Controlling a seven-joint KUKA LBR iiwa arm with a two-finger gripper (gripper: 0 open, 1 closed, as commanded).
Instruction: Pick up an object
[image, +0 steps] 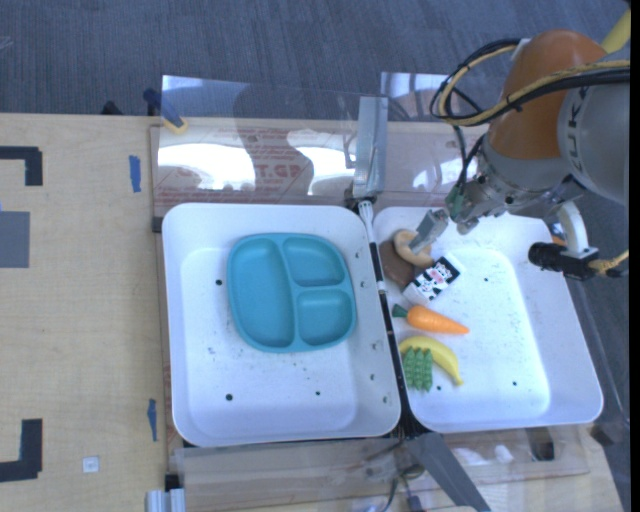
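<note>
We take the carrot as our landmark in the right bin. Above it lies a small black-and-white carton, and above and left of that a tan and brown piece, hard against the bin's left wall, which we cannot name for certain. Below the carrot sit a banana and a green piece, touching each other. The gripper hangs above the carrot at the tan piece's upper edge; it reads as one grey bar, and we cannot tell whether the jaws are parted or closed, nor whether they touch the piece or stand just over it. Nothing is seen between them, so we judge no object is yet held. The step in hand looks like the approach to a grasp, with the tan piece or the carton as the likely target. The next move calls for a straight descent with the jaws astride one item, kept clear of the wall beside it. The arm is cut off at the view's right, its cables cross the wrist, and the bin's far corner lies under it. Far left of the carrot, the other bin holds a blue tray.
</note>
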